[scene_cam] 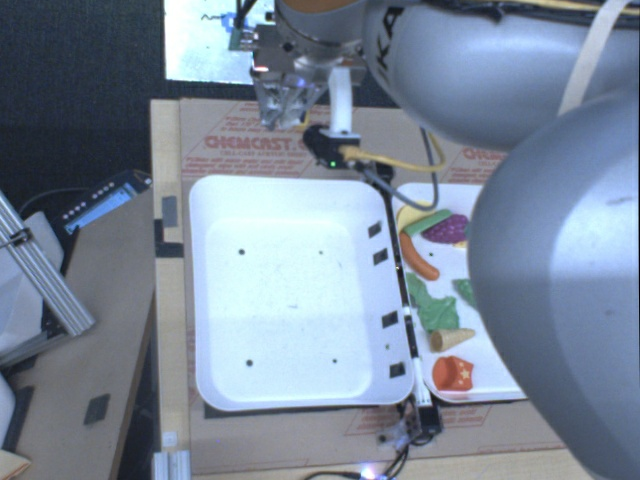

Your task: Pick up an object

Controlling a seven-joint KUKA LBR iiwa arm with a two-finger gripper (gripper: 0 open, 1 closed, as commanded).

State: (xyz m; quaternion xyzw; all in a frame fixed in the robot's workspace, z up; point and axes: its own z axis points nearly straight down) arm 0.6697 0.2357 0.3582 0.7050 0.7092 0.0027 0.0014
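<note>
Nearest us is the big grey arm (540,168), blurred and bulky, covering the upper right and most of the right side of the view. It runs up to the top centre, where an orange band sits above the wrist. Below the wrist hangs the gripper (283,108), over the brown cardboard sheet (240,143) just behind the left bin's back edge. We can't tell whether the fingers are open or closed, too small & blurred, and we see nothing between them.

Left bin (290,303): white, shallow, w/ a few small dark dots on its floor. Right bin (480,393): partly hidden by the arm, and it holds the toys. From back to front we see a purple piece (447,229) w/ a green bit beside it, an orange-red carrot-like piece (420,256), a green leafy piece (433,306), a small cone (452,338), and a red piece (453,373) near the front rim. All lie on the bin floor, well apart from the gripper.

Black clips run along the divide between the bins. Both bins sit on the surface (110,318), w/ a metal rail (45,283) at far left.
</note>
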